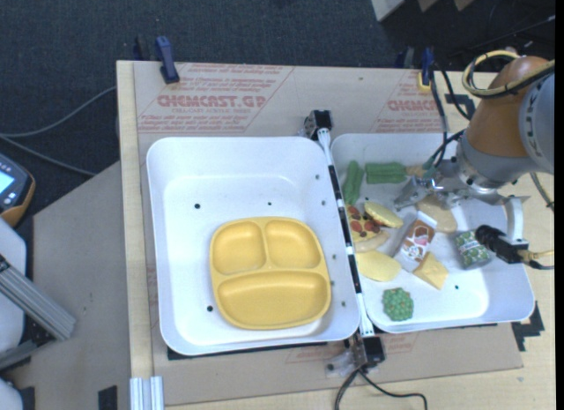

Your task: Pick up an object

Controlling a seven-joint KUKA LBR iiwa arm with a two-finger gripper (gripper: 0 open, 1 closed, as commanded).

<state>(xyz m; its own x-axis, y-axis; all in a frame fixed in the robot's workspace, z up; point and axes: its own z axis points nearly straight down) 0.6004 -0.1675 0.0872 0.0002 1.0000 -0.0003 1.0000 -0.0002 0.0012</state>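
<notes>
The right bin [502,307] holds several toy foods. A green pea pod [352,181] and a green block [385,172] lie at its back left. Nearer the middle are a pizza slice [361,224], a yellow piece [384,214], a pale yellow lemon shape [377,265], a small carton [416,242] and a cheese wedge [432,272]. A green broccoli piece [398,303] sits at the front, and a green packet [471,249] lies to the right. My gripper [425,190] is low over the back middle of this bin, just above the carton and beside the green block.
The left bin [176,223] holds a yellow divided plate [267,272]. The grey arm with its orange band [507,122] comes in over the right bin's back right corner. A black cable [507,249] hangs over the right side. Clamps sit between the bins.
</notes>
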